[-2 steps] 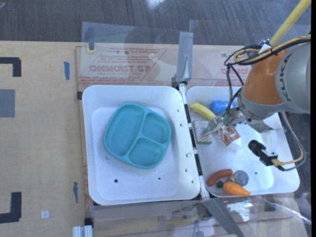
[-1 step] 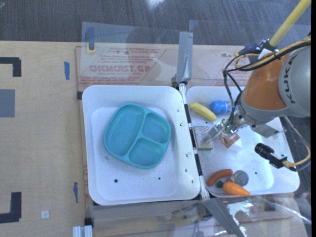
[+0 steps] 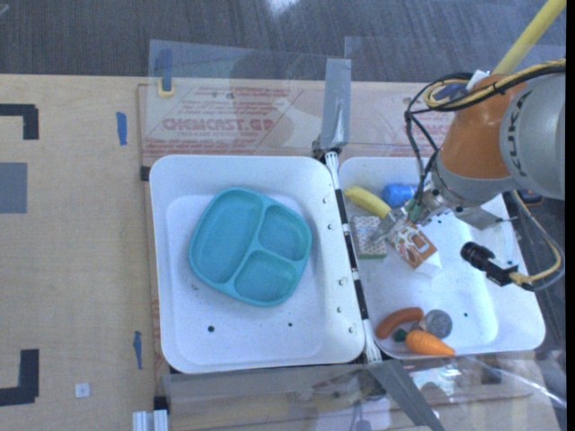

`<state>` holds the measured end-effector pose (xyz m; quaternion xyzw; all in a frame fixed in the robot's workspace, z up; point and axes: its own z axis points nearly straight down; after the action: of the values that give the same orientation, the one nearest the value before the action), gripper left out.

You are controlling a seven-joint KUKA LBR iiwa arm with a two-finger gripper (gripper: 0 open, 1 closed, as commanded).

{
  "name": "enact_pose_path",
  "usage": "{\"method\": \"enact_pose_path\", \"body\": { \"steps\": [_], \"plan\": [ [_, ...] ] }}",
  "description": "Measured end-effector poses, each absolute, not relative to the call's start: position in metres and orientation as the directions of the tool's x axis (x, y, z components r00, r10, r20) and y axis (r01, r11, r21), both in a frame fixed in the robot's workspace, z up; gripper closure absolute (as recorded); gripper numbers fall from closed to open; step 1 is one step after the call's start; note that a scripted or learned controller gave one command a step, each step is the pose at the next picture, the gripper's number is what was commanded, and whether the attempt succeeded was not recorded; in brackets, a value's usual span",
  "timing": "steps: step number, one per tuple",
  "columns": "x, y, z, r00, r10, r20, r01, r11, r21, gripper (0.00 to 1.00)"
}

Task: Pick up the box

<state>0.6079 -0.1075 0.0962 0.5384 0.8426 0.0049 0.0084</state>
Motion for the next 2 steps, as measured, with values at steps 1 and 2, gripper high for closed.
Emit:
{"method": "enact_pose_path", "body": {
  "steps": [1, 2],
  "plan": [
    [0.654, -0.126, 0.091, -0.439, 0.898, 0.034, 0.896, 0.440, -0.058, 0.00],
    [0.620, -0.113, 0.095, -0.565, 0.825, -0.016, 0.825, 0.565, 0.009, 0.00]
  ]
}}
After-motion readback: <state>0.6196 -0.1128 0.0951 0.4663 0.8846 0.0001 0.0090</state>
